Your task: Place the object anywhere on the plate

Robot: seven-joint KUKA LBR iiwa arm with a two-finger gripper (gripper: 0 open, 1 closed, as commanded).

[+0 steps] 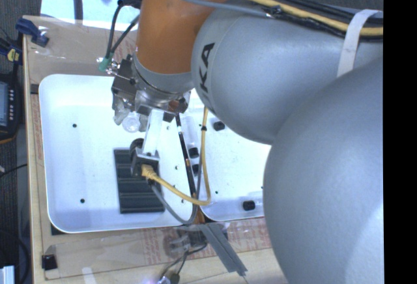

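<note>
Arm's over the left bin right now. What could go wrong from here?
1. The arm covers most of the right bin, so a release there can't be checked from this view.
2. The end effector hangs close to the far rim of the left bin; a low sideways move might clip it.
3. I cannot tell whether it holds anything, so it may be carrying nothing.

Item: black ribbed slab (pixel 138 186), rect., lengthwise grooves, matte. Pose: flat, long side running front to back. Loc.: left bin (pixel 65 146), on floor near front wall, approx. mid-width. Upper right corner partly hidden by yellow cable (pixel 171 189).
</note>
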